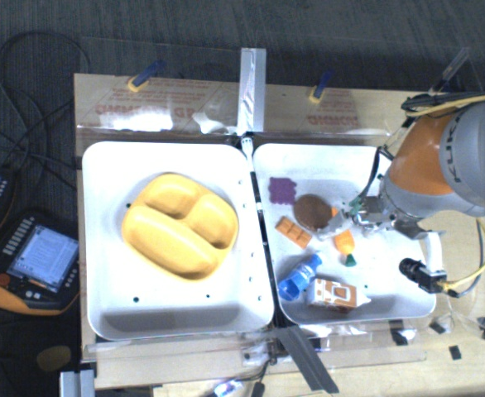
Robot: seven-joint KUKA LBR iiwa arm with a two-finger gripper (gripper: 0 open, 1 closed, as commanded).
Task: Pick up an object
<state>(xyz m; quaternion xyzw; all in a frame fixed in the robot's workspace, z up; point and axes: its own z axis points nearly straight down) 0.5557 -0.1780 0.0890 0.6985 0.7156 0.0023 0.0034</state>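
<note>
Claw (360, 213) low in right bin (391, 160) beside brown ball (313, 211) — grip state unreadable, tips blurred.

I see the worktop (102, 98), pale wood, carrying two shallow white bins side by side: the left bin (102, 304) and the right bin (408, 308), their inner walls touching. Clear plastic sheeting (160, 106) lies along its far edge, held by two clips.
</note>
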